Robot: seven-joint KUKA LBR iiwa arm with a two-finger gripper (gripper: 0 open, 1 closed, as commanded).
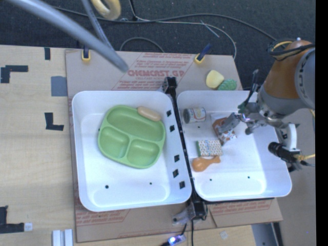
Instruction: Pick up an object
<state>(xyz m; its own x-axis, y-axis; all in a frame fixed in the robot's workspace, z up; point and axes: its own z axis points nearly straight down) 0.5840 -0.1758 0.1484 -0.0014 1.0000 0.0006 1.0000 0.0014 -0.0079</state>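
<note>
My gripper (226, 129) is low inside the right bin (256, 186), in its upper middle, reaching in from the right. A small reddish-brown object (219, 122) lies right at its tip; whether it is gripped is unclear. Left of it stands a small silver can (195, 115). Just below the gripper lies a patterned green-white packet (209, 147), and below that an orange drumstick-shaped toy (205, 163). The left bin (123, 193) holds a green divided plate (132, 136) with a tan bread-like piece (148, 113) at its top edge.
A yellow object (214, 78) and a green one (228, 85) lie on the cardboard behind the right bin. A black divider (177, 137) runs between the bins. The grey-orange arm (287, 81) hangs over the right bin's right side. Cables trail at the back.
</note>
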